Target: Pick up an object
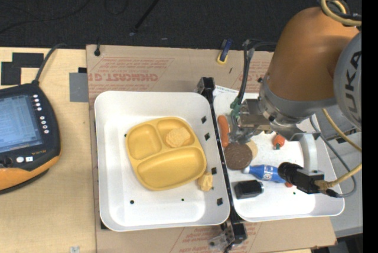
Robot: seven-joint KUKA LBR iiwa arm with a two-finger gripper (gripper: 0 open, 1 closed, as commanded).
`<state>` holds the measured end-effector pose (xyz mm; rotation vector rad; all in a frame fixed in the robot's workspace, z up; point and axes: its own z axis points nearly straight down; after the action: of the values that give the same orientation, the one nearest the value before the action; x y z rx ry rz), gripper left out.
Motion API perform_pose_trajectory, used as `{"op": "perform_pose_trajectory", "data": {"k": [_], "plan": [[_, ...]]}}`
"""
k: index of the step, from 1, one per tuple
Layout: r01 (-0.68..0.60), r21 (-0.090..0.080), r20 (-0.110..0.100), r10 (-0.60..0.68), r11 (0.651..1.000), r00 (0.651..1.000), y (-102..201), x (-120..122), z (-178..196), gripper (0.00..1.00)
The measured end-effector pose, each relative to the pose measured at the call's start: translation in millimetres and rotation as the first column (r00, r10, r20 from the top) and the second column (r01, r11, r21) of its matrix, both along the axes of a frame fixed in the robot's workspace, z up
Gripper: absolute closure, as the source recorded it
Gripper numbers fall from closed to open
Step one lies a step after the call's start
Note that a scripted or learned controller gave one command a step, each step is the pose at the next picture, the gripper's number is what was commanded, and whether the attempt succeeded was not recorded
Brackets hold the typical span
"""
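My gripper point(240, 127) hangs low over the left part of the right bin point(283, 207), under the big orange and grey wrist. Right beneath it lie a brown round disc point(238, 156) and an orange sausage-shaped piece point(222, 129). A blue and white tube point(264, 172), a black block point(248, 188) and a small orange-red bit point(277, 140) lie close by in the same bin. The wrist hides much of the bin's back part.
The left bin point(118, 198) holds a yellow divided tray point(165, 151) with a pale cracker point(177, 138) in one compartment; a yellowish lump point(206, 182) lies beside the tray. A black divider point(215, 145) separates the bins. A teach pendant point(23, 133) rests at far left.
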<state>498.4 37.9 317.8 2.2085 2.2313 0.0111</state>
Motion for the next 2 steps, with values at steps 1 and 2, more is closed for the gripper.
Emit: {"op": "perform_pose_trajectory", "data": {"k": [1, 2], "plan": [[-0.006, 0.002, -0.005, 0.006, 1.000, 1.000, 136.4, -22.7, 51.6, 1.00], [0.005, -0.006, -0.013, -0.005, 1.000, 1.000, 129.0, -21.8, 58.1, 1.00]]}}
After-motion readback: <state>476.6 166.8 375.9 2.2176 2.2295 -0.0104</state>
